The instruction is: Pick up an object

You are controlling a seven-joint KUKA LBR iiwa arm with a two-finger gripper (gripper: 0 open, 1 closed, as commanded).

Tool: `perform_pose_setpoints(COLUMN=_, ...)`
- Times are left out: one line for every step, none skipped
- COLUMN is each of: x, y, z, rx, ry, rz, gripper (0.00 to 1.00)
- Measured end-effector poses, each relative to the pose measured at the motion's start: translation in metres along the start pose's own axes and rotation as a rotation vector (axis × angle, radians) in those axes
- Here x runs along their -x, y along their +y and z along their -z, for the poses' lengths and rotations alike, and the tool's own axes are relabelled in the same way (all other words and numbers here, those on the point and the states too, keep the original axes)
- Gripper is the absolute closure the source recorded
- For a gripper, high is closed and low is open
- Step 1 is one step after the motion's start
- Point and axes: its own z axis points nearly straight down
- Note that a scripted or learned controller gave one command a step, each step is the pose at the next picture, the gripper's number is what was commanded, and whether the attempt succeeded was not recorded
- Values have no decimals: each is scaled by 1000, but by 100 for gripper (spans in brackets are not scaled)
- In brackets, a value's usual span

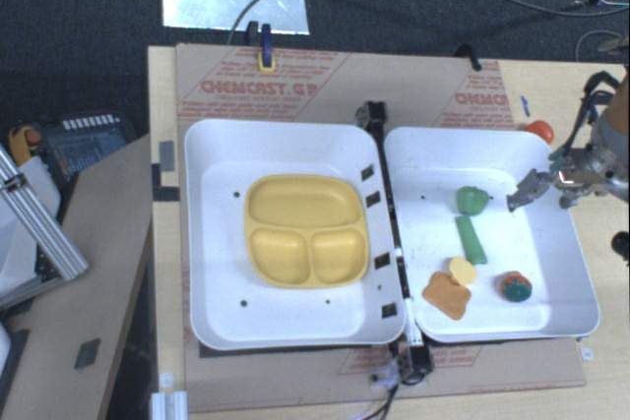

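Beside right bin's (pixel 581 261) rim, arm (pixel 591 167).

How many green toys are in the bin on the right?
2. A rounded green toy sits near the middle of the right bin, and a long green stick lies just below it. None seems hidden.

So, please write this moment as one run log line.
gripper: over right bin, nothing held | nearest: green round piece | left bin: yellow tray | pick: not yet done
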Motion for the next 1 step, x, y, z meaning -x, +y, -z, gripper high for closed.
perform_pose_setpoints(x=0, y=3, z=5, rx=10, ry=-2, rz=3, gripper=0)
